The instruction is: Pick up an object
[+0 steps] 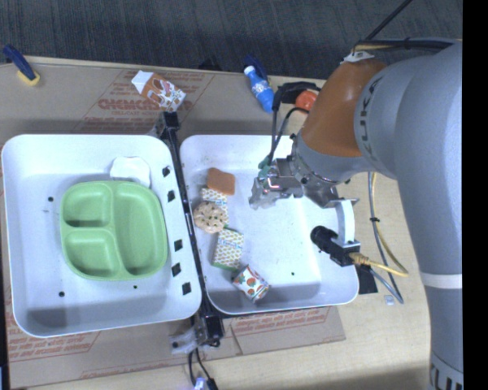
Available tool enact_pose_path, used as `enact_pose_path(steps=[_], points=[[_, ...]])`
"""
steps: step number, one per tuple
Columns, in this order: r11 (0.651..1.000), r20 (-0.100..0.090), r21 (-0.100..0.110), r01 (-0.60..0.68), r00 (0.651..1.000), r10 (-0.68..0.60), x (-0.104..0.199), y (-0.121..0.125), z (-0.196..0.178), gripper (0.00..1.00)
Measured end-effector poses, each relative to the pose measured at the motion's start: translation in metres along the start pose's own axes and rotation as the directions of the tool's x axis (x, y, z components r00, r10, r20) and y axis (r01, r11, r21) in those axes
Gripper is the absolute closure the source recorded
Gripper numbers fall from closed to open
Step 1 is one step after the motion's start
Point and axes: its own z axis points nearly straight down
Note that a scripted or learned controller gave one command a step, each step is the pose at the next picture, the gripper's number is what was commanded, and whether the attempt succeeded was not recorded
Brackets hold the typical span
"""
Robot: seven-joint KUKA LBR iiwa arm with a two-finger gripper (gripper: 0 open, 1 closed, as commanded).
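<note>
Grey KUKA arm with orange band (342, 112) comes in from the right side of the frame, reaching over the right shallow white plastic bin (309, 287). Two-finger metal gripper (264, 192) sits over the upper middle of that bin, above bare bin floor; cannot tell whether it is spread or pressed together, nothing visible between its tips.

Pickable items lie in the left part of the right bin, all left of or below the gripper: brown rectangular block (221, 180) nearest the top, round tan cookie-like disc (210, 216) just below it, touching or nearly so. Green-and-white patterned flat packet (228, 249) further down, then a small red-green-white printed carton (250, 283) near the bin's lower edge. None touches the gripper.

Left shallow white bin (16, 218) holds a light green three-compartment plastic tray (114, 230) at centre and a small white lump (130, 169) just above the tray's upper right corner.

On the cardboard above the bins: a small orange-white printed packet (157, 90) at upper centre-left. A blue clamp (260, 86) at upper centre, and another blue clamp (20, 63) at upper left.
</note>
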Motion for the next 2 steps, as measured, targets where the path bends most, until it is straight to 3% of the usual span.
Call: enact_pose_path(steps=[1,2], points=[[1.0,0.0,0.002,0.0,1.0,0.0,0.026,-0.057,-0.004,1.0],[1.0,0.001,-0.002,0.003,1.0,-0.003,0.046,-0.058,-0.013,1.0]])
